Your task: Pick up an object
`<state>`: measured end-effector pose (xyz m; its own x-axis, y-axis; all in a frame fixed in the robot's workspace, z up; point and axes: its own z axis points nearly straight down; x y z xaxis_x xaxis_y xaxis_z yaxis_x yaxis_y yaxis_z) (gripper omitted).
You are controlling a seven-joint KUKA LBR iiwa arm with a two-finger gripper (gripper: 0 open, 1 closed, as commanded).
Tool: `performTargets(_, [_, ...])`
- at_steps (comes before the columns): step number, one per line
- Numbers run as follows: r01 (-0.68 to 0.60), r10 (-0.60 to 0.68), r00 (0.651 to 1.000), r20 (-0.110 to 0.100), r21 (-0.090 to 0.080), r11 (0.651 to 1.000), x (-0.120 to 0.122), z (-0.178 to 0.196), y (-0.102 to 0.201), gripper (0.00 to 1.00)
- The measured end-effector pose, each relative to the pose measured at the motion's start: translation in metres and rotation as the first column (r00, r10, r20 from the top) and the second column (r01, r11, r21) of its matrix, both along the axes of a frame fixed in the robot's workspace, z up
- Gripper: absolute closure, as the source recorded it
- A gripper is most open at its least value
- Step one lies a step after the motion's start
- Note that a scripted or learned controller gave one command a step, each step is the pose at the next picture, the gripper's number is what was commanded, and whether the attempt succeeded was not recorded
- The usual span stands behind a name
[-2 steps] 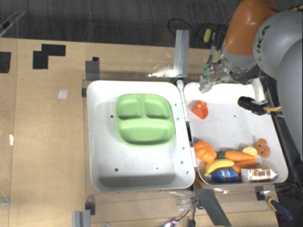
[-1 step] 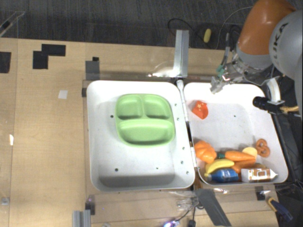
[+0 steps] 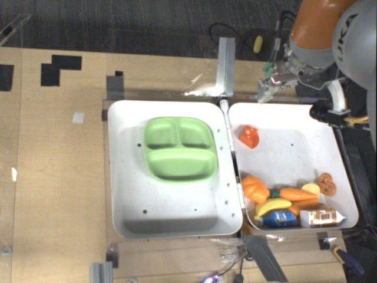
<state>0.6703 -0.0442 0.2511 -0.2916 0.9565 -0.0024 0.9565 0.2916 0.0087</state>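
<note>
Leftward, green tray point(image 3: 179, 148) in white bin point(image 3: 126, 217).

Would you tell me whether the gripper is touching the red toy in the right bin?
Apart. The camera view shows the gripper above the bin's far rim, with bare white floor between it and the red toy.

Arm point(image 3: 347, 22): grey, reaching in from the right at the far side of the scene; orange band point(image 3: 318, 10) sitting above the wrist; wrist angling down and leftward. Gripper point(image 3: 272, 86): hanging at the far right, tip pointing toward the near left; nothing showing between its fingers; too small and cluttered for finer detail.
</note>
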Motion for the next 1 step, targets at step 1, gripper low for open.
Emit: performTargets(1, [0.247,-0.247,0.969,-0.001,0.001,0.969,-0.0178,0.0762,-0.0076,1.00])
